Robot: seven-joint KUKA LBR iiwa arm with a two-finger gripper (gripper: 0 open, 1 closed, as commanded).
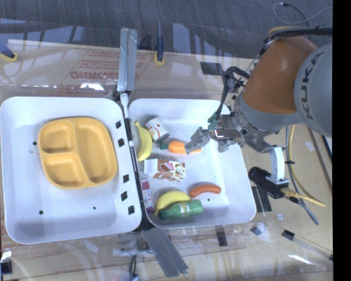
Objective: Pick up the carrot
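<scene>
The carrot (176,147), short and orange with a green tip on its left, lies in the upper middle of the right bin (234,180). My gripper (195,140) reaches in from the right and sits right over the carrot's right end, low in the bin. The gripper body covers that end of the carrot, so I cannot make out whether anything is held.
Around the carrot lie a small can (156,129), a banana (143,140), a printed carton (169,169), a red sausage (205,189), a second banana (171,198) and a green bottle (182,210). The left bin (17,209) holds a yellow divided plate (76,152).
</scene>
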